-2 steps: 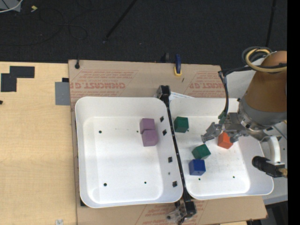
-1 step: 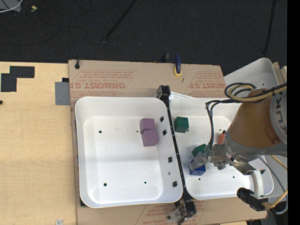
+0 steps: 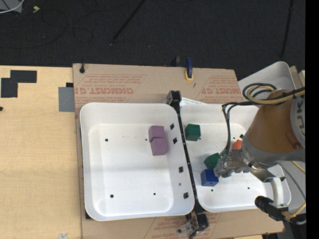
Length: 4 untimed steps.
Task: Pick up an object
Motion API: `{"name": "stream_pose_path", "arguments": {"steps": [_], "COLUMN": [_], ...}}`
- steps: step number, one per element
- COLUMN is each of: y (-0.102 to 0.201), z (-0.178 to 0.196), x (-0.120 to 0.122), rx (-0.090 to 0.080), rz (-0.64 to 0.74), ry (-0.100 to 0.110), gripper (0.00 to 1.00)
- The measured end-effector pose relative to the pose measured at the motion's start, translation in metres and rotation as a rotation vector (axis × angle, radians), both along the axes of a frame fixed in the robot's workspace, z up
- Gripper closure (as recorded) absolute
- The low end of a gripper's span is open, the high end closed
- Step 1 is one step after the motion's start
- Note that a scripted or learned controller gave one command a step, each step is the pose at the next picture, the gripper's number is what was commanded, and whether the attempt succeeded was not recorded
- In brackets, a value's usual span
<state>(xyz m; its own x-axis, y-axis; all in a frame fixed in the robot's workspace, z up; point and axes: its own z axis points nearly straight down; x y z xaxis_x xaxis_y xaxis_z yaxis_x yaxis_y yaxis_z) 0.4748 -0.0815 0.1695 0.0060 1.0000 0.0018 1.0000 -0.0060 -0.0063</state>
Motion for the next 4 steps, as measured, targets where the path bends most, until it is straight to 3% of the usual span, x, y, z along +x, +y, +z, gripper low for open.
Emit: {"name": "stream_pose_path", "arguments": {"steps": [1,2,3,4], "y": [0.106,0.118,0.098,0.084], "z": [0.104,0.066,0.089,0.018], "x": [0.059,-0.003,0.001,-0.001], "rx": [0.003,-0.001,-0.002,-0.002], "rz": [0.02,0.004,0.005,0.004], "ry": [-0.018,0.005,-0.005,0.006], "gripper": [1.0,1.0,1.0,1.0]}}
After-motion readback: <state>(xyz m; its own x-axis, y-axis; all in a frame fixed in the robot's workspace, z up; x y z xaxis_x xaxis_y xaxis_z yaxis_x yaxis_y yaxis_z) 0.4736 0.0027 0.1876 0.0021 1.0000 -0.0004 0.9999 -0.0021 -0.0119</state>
